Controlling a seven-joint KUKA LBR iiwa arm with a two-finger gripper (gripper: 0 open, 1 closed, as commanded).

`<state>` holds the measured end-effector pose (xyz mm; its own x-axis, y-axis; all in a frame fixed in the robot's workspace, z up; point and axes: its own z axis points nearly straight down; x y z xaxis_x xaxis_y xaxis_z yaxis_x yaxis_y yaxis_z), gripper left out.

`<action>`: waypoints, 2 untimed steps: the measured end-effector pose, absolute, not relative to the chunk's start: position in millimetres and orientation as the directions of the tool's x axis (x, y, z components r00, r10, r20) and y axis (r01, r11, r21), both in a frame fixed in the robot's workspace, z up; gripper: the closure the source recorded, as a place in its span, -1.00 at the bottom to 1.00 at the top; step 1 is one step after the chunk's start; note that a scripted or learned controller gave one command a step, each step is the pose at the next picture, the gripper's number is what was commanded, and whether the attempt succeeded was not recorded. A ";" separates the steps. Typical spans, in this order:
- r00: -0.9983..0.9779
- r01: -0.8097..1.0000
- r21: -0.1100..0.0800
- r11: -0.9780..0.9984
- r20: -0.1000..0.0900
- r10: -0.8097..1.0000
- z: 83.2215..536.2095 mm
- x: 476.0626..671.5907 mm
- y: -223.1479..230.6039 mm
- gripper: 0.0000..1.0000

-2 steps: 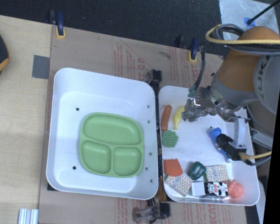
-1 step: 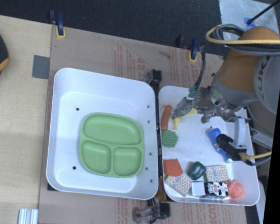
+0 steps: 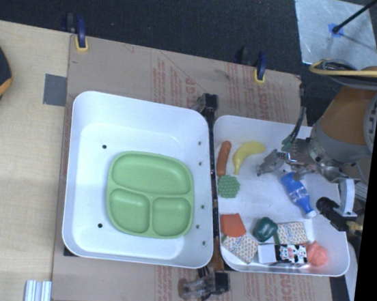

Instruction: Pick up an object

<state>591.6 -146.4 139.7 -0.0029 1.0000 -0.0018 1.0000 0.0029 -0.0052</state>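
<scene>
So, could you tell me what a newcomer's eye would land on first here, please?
Probably the green divided plate, alone in the left bin. Next, the clutter in the right bin: a banana, a blue bottle and small toys along its near edge. The gripper hangs over that bin's far side, beside the banana.

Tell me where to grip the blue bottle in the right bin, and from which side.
Grip the blue bottle across its narrow body at mid-length, coming straight down from above. It lies flat on its side, slanted, with bare bin floor along both long sides. The gripper hangs just up-left of it, beside the banana.
</scene>
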 end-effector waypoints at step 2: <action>-0.005 1.000 -0.004 0.005 0.000 1.000 91.4 626.0 -211.3 -1.00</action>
<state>626.0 -211.3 91.4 -0.0049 1.0000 -0.0001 1.0000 0.0049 -0.0043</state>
